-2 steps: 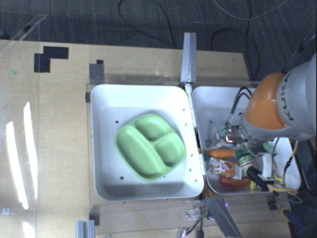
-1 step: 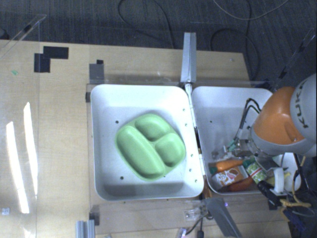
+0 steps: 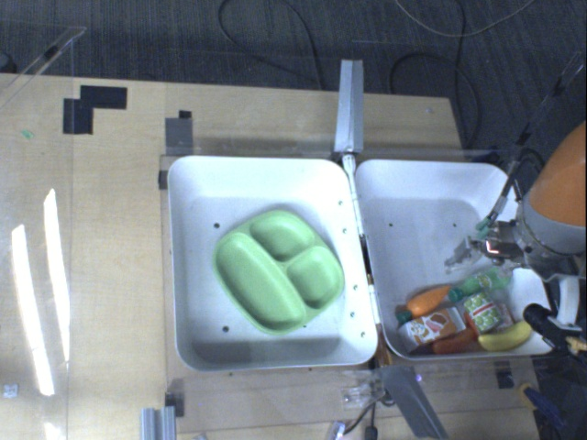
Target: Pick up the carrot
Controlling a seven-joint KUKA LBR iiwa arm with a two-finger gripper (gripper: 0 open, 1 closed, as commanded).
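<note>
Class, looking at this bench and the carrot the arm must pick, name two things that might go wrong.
1. The orange carrot lies packed against a carton and a yellow banana in the right white bin's corner, so a wrong item may get grabbed.
2. The bin wall beside it leaves little room.

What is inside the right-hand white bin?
The right bin holds a carrot, a banana and small packaged items bunched in its near corner; whatever lies beneath them is covered.
</note>
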